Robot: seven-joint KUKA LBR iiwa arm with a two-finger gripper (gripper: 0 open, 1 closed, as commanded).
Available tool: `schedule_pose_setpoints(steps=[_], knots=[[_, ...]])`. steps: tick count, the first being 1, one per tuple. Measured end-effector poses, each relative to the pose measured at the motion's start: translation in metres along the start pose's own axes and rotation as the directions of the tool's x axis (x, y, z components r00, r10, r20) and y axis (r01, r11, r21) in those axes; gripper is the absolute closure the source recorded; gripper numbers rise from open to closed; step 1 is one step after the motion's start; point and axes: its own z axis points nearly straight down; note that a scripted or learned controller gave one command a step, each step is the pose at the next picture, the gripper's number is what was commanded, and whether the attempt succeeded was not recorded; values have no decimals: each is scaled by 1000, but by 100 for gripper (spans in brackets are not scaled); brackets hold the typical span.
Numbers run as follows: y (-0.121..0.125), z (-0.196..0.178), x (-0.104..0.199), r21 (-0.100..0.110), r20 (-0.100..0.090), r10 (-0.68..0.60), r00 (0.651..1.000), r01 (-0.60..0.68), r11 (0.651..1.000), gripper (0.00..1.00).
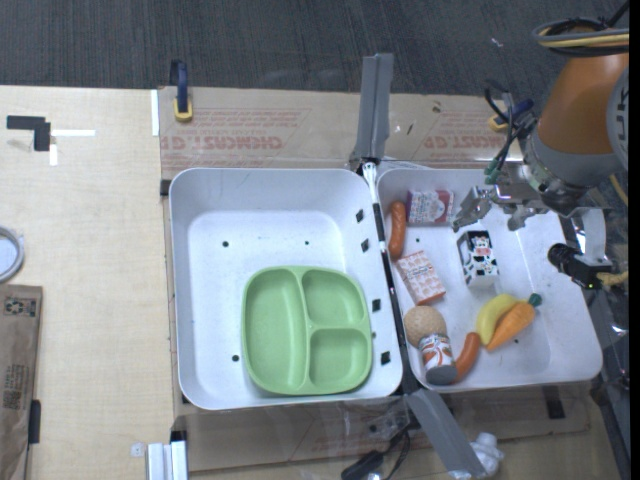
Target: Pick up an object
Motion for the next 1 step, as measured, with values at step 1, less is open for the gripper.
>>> schedule_pose_setpoints(steps=[1], knots=[[30, 100, -55, -6, 3, -181, 984, 181, 984, 0]])
